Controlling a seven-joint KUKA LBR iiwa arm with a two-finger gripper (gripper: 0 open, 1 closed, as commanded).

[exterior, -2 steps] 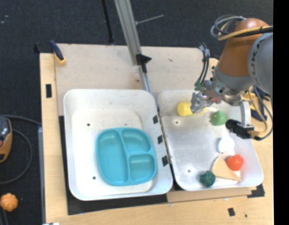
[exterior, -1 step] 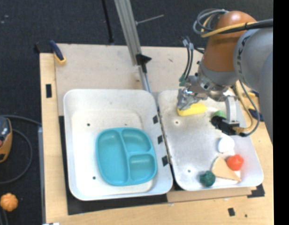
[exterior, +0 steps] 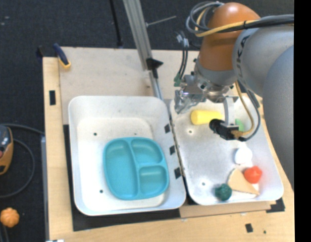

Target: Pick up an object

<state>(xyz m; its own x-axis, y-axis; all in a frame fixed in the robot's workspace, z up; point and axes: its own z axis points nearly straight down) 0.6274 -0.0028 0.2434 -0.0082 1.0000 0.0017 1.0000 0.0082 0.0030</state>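
Note:
My gripper (exterior: pixel 184 103) hangs over the far left corner of the right bin (exterior: pixel 206 160), under the orange wrist band. A yellow cylinder (exterior: pixel 205 117) lies just right of it on the bin floor. Nothing shows between the fingers. Further front in the same bin lie a white ball (exterior: pixel 243 156), a red-orange ball (exterior: pixel 253 174), a tan wedge (exterior: pixel 241 183) and a dark green lump (exterior: pixel 223 191). A small green piece (exterior: pixel 240 123) sits behind a black cable near the right wall.
The left bin (exterior: pixel 85 120) holds a turquoise divided plate (exterior: pixel 136 167). An aluminium post (exterior: pixel 140 34) rises behind the bins. A small orange pumpkin (exterior: pixel 9 216) lies off the bench at the front left. The grey arm covers the right bin's far right corner.

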